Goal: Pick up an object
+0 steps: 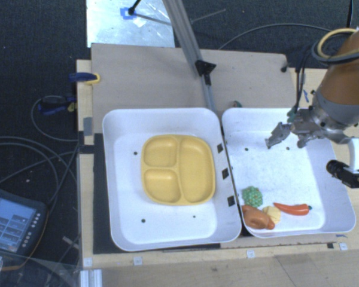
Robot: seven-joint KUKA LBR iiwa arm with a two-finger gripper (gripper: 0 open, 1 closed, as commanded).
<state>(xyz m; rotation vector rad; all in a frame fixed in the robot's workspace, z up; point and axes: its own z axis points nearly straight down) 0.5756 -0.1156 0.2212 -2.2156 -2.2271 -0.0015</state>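
1. Camera view: right bin (332, 217) holds four small items clustered at its near edge: a green broccoli piece (252, 195), a brown-orange sausage-like piece (257, 217), a pale yellow bit (273, 214) and a red-orange chili pepper (292, 208).
2. Broccoli sits just above the sausage piece; the yellow bit touches it; the pepper lies just beside, to the right.
3. Gripper (285, 133) hangs over the right bin's far half, well apart from the cluster, fingers spread, nothing between them.
4. Left bin (122, 220) holds a yellow three-compartment tray (178, 169), centred.
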